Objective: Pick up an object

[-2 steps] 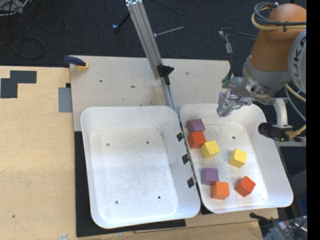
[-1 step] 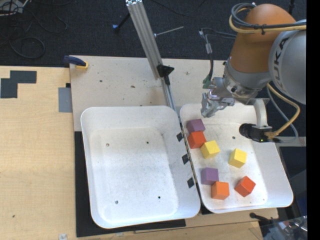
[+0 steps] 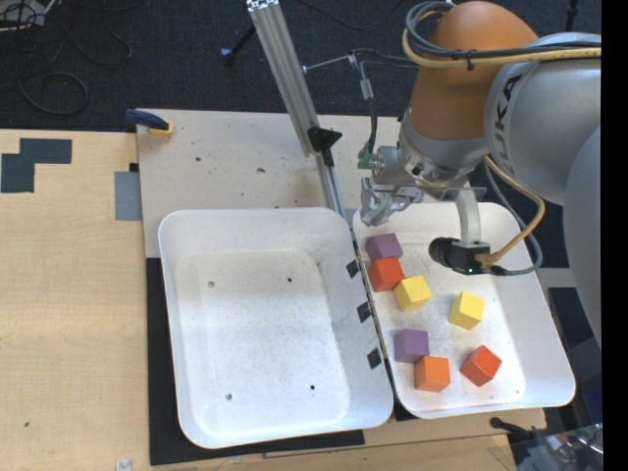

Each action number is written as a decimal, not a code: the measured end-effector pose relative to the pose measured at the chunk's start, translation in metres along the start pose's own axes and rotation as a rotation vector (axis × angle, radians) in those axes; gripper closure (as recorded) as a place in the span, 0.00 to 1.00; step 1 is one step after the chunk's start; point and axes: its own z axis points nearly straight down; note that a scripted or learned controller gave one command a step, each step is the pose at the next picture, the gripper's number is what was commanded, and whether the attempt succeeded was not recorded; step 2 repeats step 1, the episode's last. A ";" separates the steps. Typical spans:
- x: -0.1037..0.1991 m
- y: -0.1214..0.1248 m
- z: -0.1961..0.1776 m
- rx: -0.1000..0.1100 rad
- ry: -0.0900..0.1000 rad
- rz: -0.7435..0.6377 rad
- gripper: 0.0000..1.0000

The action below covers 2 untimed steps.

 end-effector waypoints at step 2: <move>0.055 0.017 0.025 0.001 0.000 0.001 1.00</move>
